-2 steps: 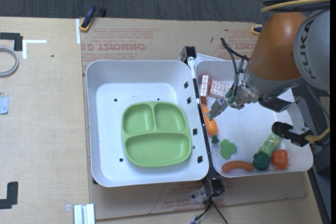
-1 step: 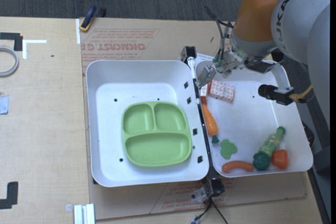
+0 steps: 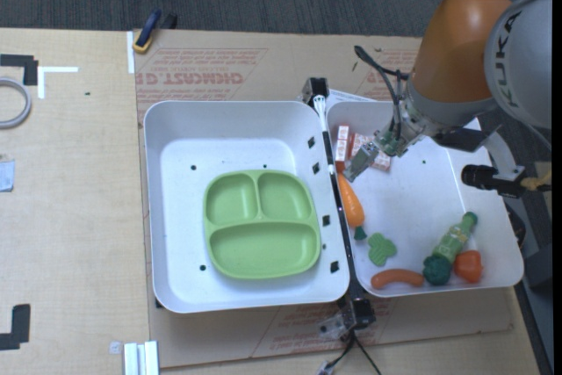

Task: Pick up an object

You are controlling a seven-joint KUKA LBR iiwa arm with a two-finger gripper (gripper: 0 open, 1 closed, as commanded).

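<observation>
My gripper (image 3: pixel 367 157) hangs low over the back left part of the right bin (image 3: pixel 421 198), under the orange band of the arm. A small red and white packet (image 3: pixel 342 141) lies just to its left against the bin's wall, and another red and white bit (image 3: pixel 381 162) sits right by the gripper's tip; whether it is held is unclear. An orange carrot (image 3: pixel 351 205) lies just in front of the gripper. Toward the front are a green leafy toy (image 3: pixel 380 248), a red sausage (image 3: pixel 396 278), a green bottle (image 3: pixel 454 241) and a red-orange pepper (image 3: pixel 471 266).
The left bin (image 3: pixel 176 145) holds a green divided plate (image 3: pixel 261 224). Black clips (image 3: pixel 315 89) join the bins along their shared wall. A blue and yellow tool (image 3: pixel 147 29) lies on the bench at the back left. The arm's grey body fills the upper right.
</observation>
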